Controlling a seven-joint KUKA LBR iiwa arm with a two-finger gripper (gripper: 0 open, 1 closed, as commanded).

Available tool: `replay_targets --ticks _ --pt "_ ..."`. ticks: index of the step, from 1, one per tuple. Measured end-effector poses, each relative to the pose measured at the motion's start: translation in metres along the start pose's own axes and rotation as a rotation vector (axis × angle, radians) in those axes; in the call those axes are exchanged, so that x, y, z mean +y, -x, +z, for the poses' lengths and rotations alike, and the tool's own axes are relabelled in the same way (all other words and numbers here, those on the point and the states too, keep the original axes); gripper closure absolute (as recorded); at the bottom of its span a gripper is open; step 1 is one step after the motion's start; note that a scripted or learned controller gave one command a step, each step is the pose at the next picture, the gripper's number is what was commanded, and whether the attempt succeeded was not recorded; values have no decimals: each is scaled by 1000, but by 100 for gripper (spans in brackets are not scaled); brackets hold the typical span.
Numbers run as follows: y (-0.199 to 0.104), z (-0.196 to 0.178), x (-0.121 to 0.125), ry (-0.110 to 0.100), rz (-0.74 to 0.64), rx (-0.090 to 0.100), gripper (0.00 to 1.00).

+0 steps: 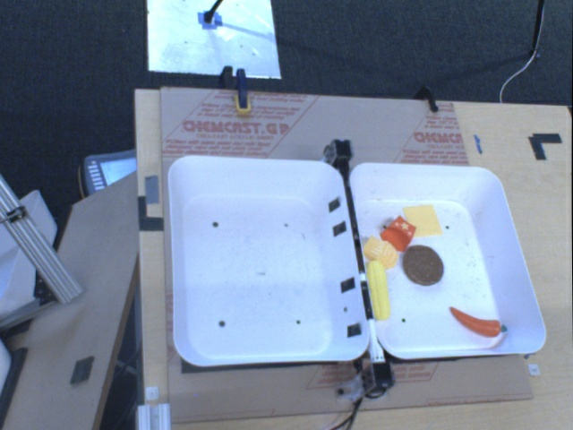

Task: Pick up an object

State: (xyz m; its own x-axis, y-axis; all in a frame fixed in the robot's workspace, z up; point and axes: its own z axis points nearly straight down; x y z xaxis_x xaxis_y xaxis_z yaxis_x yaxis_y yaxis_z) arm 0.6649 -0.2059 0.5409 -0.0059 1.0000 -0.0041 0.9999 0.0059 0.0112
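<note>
Two white bins sit side by side on the bench. The right bin (pixel 515 240) holds everything: a yellow square slice (pixel 423 219) near the back, a small red piece (pixel 398 232) touching its left corner, a round brown disc (pixel 423 265) in the middle, a yellow-orange lump (pixel 380 252) and a corn cob (pixel 379 290) along the left wall (hard against the divider), and a red chili (pixel 476 322) near the front right corner. The left bin (pixel 255 258) lies beside it. The claw's state cannot be told.
</note>
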Motion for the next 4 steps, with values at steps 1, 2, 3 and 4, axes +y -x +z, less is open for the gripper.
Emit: replay_targets --ticks 1,2,3,4 --pt "0 5 1 -7 0 2 100" --pt "0 5 0 -8 0 2 100" --pt "1 33 2 -10 3 2 100" --pt "0 4 -12 -6 3 2 100"
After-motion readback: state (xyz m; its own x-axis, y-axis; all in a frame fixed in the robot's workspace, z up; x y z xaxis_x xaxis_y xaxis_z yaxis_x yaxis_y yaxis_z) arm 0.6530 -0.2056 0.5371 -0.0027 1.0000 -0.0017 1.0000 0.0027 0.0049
